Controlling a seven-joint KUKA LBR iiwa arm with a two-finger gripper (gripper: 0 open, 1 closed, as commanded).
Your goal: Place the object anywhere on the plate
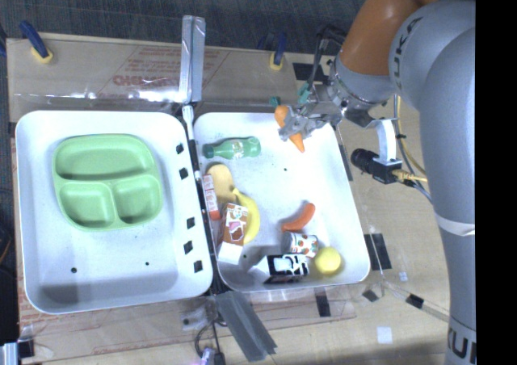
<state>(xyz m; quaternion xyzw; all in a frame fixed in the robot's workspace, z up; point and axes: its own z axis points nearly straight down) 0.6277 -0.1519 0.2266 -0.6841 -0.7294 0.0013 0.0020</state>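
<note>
While the gripper is closed around the carrot, the green plate lies well left of it.

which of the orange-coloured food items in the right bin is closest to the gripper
The carrot at the bin's top edge, right at the gripper. The other orange item, the sausage, lies far lower in the bin, near the lemon.

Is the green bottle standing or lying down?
Lying down: the green bottle rests on its side in the right bin, cap pointing left.
</note>
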